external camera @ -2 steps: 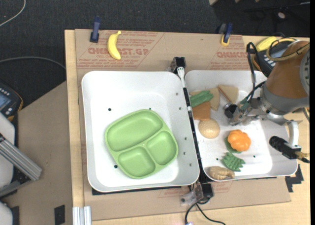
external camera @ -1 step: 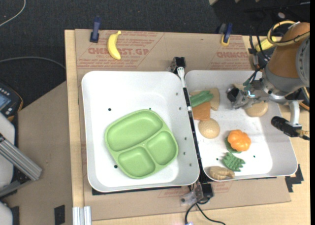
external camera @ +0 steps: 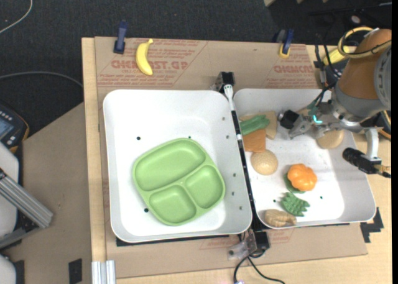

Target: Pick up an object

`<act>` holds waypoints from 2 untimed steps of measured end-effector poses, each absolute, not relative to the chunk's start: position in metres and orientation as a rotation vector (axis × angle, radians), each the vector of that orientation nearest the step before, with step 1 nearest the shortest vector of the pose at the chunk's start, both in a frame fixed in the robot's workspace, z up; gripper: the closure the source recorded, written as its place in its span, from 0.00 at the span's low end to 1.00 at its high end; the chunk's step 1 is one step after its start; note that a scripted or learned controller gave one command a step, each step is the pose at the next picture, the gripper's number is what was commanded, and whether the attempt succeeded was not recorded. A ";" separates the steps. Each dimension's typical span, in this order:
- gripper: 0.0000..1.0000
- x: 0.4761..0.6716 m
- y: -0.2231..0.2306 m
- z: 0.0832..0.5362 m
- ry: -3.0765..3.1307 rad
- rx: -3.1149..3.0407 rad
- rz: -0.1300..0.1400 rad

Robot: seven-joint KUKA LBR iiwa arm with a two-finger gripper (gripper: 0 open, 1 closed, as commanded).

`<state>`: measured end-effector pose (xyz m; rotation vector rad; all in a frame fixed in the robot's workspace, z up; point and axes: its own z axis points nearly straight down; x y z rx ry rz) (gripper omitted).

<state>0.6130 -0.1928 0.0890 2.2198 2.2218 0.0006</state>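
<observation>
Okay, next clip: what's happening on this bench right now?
A grey arm reaches in from the right, its claw low over the far side of the right bin. That bin holds small toy foods: an orange pepper, a green leafy piece, a tan ball and others. Nothing shows between its fingers. The left bin holds a green divided plate. A banana lies on the board behind.

Cardboard-topped bench (external camera: pixel 186 59): two white bins (external camera: pixel 118 152), banana (external camera: pixel 144 56).

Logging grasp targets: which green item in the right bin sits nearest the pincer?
The flat green piece at the bin's upper left, above the orange block. The spiky green one lies at the lower edge, farther away.
</observation>
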 end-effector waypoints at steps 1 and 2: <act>0.00 0.519 -0.178 0.084 2.224 2.231 -0.006; 1.00 0.525 -0.179 0.096 2.217 2.220 0.001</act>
